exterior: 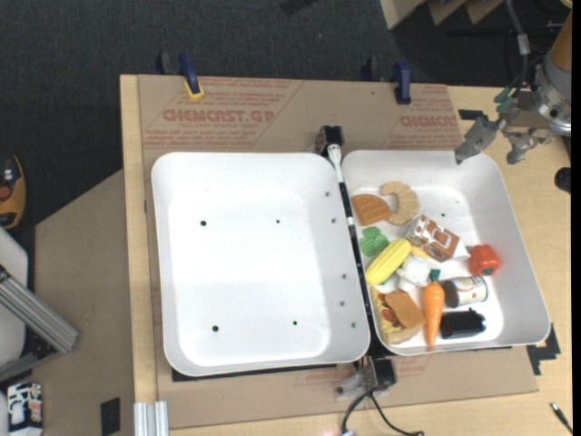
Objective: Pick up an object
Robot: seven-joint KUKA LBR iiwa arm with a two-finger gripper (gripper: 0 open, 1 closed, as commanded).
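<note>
2 shallow white bins sat side by side on the bench. The left bin held no objects. The right bin held a cluster of toy foods, about 9 by count: 1 orange carrot, 1 yellow corn cob, 1 green piece, 1 red pepper, 1 tan ring-shaped pastry, 1 brown bread slice, 1 small patterned box, 1 can and 1 black block. They lay touching or overlapping, mostly toward the bin's left and near side.

The gripper hung above the right bin's far right corner, well apart from the cluster. Its 2 fingers were spread apart, with nothing between them. 2 blue clamps pinned the board's far edge.
</note>
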